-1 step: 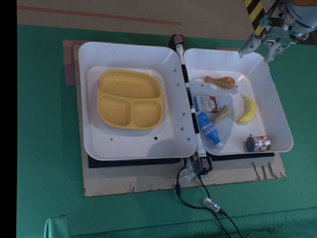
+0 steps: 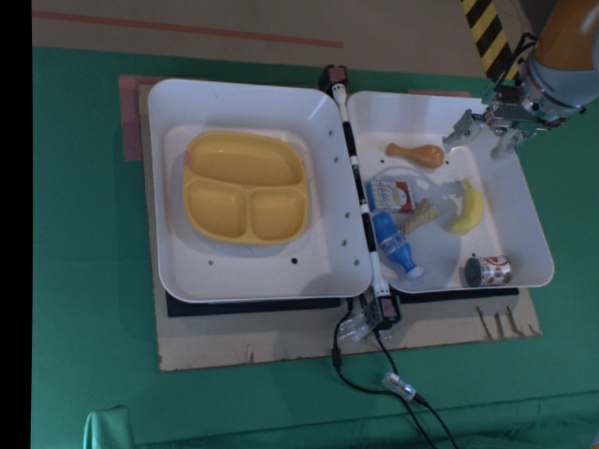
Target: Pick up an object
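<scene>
Gripper (image 2: 485, 133) with fingers spread and nothing between them, poised above the right bin's (image 2: 535, 241) far edge (pre-grasp), just beyond the chicken drumstick (image 2: 416, 153); banana (image 2: 469, 209) nearer.

Right bin (image 2: 524, 215) crowded — banana (image 2: 468, 208), can (image 2: 489, 270), bottle (image 2: 393, 246) — open floor along its right side.

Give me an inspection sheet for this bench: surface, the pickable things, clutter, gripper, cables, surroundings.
Surface: green mat, cardboard sheet under two white bins.
Job's things: right bin holds chicken drumstick, banana, blue bottle, small carton, cone, tipped can.
Clutter: yellow divided tray in left bin.
Gripper: gripper open above right bin's far edge, holding nothing.
Cables: black cable trailing off the near edge.
Surroundings: hazard-striped tape, red floor line.
</scene>
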`<state>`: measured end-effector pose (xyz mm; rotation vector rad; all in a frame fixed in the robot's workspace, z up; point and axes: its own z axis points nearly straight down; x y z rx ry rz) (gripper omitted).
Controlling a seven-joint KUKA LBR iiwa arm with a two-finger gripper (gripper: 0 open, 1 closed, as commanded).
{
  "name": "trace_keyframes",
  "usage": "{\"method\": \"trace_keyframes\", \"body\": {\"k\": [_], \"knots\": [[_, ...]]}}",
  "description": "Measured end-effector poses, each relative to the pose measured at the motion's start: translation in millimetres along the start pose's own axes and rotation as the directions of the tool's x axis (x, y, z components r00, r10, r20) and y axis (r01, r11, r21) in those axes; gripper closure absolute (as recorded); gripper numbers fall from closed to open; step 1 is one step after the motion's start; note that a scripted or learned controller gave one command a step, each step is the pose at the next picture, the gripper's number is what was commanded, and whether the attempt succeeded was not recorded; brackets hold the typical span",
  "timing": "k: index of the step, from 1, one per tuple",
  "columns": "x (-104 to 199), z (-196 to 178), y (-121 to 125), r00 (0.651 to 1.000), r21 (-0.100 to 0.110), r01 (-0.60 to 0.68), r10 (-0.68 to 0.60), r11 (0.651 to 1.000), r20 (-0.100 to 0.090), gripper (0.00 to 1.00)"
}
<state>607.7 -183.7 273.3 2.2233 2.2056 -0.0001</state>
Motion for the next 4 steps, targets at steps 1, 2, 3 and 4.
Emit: {"method": "trace_keyframes", "body": {"k": [1,2,3,4], "knots": [[-4,81,-51,1.0,-0.005,0.001,-0.001,1.0,0.0,0.0],[1,85,-73,1.0,-0.019,0.001,-0.001,1.0,0.006,0.0],[-5,69,-72,1.0,-0.032,-0.009,0.009,0.999,0.015,1.0],[26,-58,-29,1.0,-0.006,0.003,-0.003,1.0,0.0,1.0]]}}
